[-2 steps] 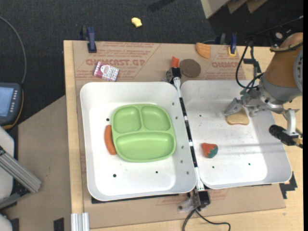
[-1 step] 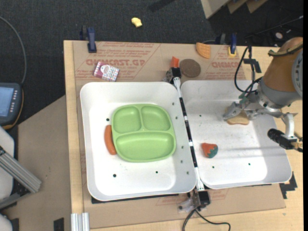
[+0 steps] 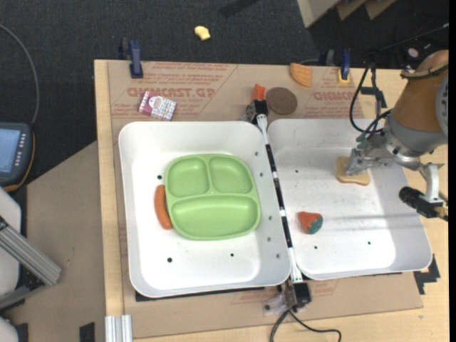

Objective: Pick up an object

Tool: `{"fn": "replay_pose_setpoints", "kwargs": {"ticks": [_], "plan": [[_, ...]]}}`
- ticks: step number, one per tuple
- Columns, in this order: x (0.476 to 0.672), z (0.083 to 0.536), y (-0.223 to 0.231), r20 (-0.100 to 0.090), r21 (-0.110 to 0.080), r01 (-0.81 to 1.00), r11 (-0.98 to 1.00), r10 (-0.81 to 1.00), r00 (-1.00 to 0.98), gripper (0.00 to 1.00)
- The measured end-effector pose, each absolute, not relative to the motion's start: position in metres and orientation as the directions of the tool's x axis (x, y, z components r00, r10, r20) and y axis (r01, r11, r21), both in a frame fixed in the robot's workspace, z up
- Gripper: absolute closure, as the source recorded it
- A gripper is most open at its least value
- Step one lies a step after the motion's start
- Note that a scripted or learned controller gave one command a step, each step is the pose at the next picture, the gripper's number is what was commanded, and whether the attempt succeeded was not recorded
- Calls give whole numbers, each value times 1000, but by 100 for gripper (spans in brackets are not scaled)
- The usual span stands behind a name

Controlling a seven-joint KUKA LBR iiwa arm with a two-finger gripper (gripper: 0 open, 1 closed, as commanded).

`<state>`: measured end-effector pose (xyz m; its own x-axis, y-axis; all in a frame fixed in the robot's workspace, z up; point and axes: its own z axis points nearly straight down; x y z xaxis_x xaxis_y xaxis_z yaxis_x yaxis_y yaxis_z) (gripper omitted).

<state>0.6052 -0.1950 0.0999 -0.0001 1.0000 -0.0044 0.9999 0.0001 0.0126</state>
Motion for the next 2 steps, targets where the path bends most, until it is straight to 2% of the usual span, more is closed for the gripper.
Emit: {"fn": "replay_pose_setpoints", "kwargs": {"ticks": [1, 2], "plan": [[605, 99, -195, -4, 11, 1000, 0, 1000, 0, 0], [636, 96, -184, -1, 4, 1000, 2, 1000, -2, 0]]}}
